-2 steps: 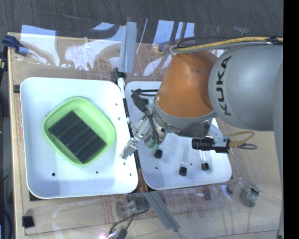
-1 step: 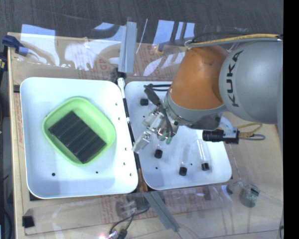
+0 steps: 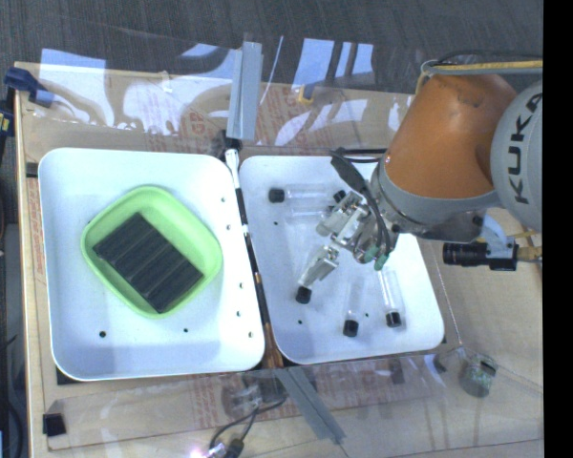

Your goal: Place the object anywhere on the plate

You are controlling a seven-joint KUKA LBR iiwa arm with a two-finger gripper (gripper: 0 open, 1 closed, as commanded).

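Observation:
A lime-green plate [image 3: 193,225] lies in the left white bin [image 3: 67,332]. A dark ribbed rectangular slab [image 3: 148,260] rests flat on the plate, turned at a slant. My gripper [image 3: 344,241] hangs over the middle of the right bin [image 3: 286,346], below the orange band of the arm [image 3: 449,132]. Several clear tubes with black caps lie in the right bin: one at the back left [image 3: 291,197], one just under the gripper with its cap toward the front [image 3: 310,280], and two near the front right [image 3: 392,299]. Whether the tube under the gripper is touched by it is unclear.
A raised divider [image 3: 248,265] runs between the two bins. A metal post [image 3: 244,93] stands behind their shared back corner. Cables and a black connector [image 3: 473,254] hang off the arm at the right bin's right edge.

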